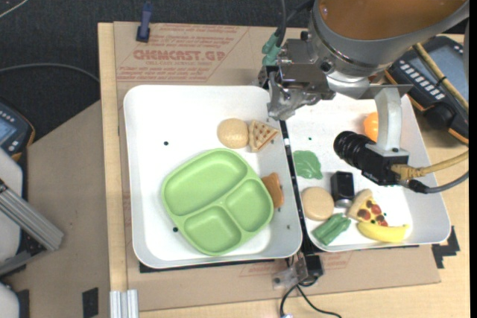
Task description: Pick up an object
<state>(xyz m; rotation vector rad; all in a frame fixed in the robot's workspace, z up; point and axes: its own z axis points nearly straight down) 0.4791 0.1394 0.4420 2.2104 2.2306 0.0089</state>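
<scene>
1. The gripper [282, 106] hung at upper centre of the frame, over the shared wall of the two bins; whether its fingers were spread or pressed together could not be told.
2. The nearest candidate, a waffle piece [261, 135], lay just below it in the left bin [141, 160], touching a round bun [232, 132].
3. Judged a light, rigid plastic toy, smooth and likely slippery; its flat wedge form suggested pinching across the two straight edges.
4. The green divided plate [216, 200] lay lower centre-left.
</scene>
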